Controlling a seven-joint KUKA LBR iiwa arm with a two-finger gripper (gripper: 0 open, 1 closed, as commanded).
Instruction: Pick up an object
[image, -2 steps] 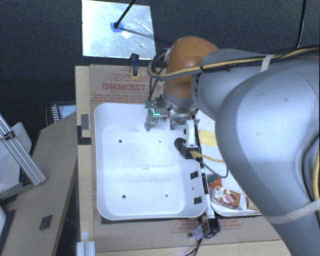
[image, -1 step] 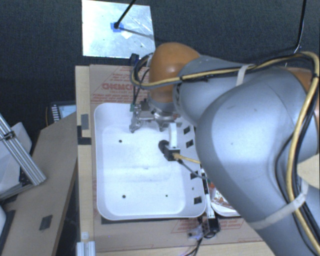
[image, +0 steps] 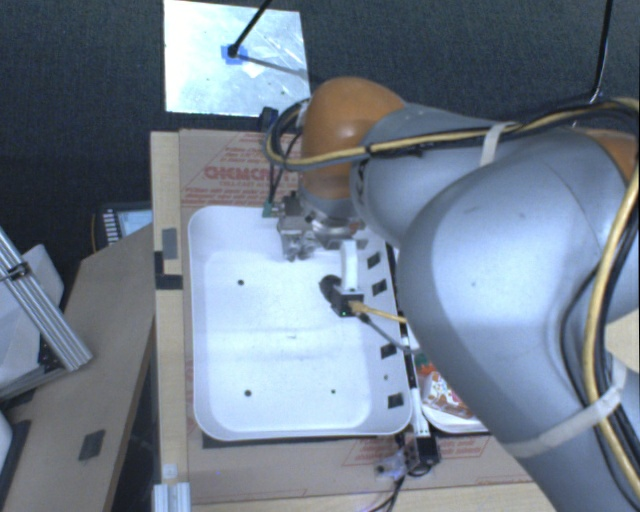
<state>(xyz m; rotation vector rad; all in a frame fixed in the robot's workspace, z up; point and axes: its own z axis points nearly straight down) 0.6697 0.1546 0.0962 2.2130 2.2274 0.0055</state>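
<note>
**A:** Looking down at the bench, where do you place the gripper?

**B:** The gripper (image: 296, 248) hangs over the far end of the left bin (image: 280, 350), close to that bin's back wall. It sits directly below the orange band (image: 345, 120) of the arm (image: 500, 260).

**A:** Is it spread or pressed together?

**B:** I cannot tell. From this slant it is a small grey cluster under the wrist, and its state does not read clearly.

**A:** Where is something it could pick up?

**B:** A packet (image: 445, 395) printed in orange, red and white lies in the right bin (image: 462, 426), at that bin's near end. Just one corner of it peeks out from under the bulky grey arm, so I cannot say what kind of packet it is.

**A:** How does it lie relative to the gripper?

**B:** They are well apart. The packet is in the other bin, nearer the camera and to the right.

**A:** What else is in view?

**B:** A few small dark dots (image: 240, 283) mark the left bin's white floor. Both bins rest on a brown cardboard sheet (image: 230, 170) with red lettering, and a shiny square sheet (image: 235, 60) lies beyond its far edge.
</note>
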